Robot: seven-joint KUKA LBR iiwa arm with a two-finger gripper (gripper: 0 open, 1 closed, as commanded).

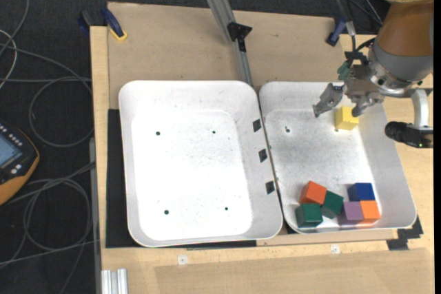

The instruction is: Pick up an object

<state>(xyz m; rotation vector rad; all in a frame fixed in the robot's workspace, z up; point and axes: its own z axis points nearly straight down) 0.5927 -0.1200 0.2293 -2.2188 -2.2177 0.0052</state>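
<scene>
Camera view. I see the gripper (342, 106) over the far part of the right bin (386, 162), its fingers spread wide. A yellow block (346, 120) sits just beside the right finger; I cannot tell whether they touch, and it is not between the fingers. I count seven blocks in this bin: one yellow, and a near-corner cluster of two orange (315, 192), two green (309, 215), one blue (360, 191), one purple (353, 211). The left bin (138, 107) lies alongside.
</scene>
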